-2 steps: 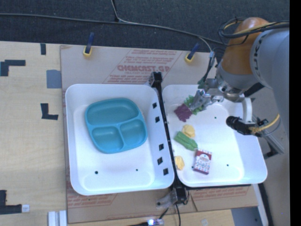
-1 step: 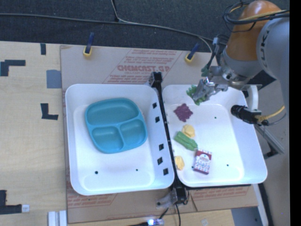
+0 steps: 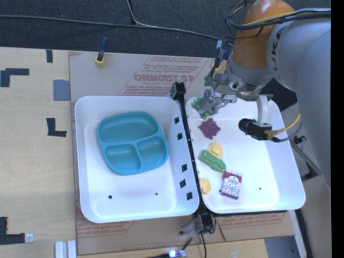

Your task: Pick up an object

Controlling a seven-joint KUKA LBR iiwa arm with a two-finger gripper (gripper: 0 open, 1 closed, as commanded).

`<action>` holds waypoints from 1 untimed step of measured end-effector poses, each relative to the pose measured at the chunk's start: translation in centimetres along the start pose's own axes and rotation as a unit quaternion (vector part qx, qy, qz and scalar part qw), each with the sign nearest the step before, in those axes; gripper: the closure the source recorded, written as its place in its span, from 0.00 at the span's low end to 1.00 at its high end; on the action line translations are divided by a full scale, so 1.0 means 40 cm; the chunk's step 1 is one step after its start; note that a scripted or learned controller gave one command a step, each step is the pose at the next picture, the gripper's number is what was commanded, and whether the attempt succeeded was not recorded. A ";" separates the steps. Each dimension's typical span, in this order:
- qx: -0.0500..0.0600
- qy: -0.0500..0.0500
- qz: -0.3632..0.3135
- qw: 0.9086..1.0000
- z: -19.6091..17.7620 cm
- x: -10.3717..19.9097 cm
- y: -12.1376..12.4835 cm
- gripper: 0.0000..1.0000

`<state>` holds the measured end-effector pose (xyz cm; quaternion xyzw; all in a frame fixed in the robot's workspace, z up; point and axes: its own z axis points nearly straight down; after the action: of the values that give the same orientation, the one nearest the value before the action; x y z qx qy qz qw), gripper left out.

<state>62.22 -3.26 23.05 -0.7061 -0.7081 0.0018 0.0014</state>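
Gripper [image 3: 207, 105]: low at the right white bin's [image 3: 269, 198] far left corner, fingers closed around a grey-green lumpy object [image 3: 205, 107].
Below it: purple grape-like piece [image 3: 209, 127], yellow piece [image 3: 215, 149], green pod [image 3: 212, 160], red-and-white carton [image 3: 231, 185].
Left white bin [image 3: 88, 198]: blue divided plastic plate [image 3: 132, 142].

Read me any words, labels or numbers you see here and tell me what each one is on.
"CHEMCAST GP": red print on the brown board under the bins; the rest of that print is too blurred to read.
Small red-and-white box in the right bin: has a label, too small to read.
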 end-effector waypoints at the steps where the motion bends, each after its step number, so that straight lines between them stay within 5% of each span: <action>1: 0.001 0.000 0.000 1.000 -0.005 0.136 0.020 1.00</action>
<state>63.01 2.19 23.24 -0.7062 -0.7080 0.0021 0.0018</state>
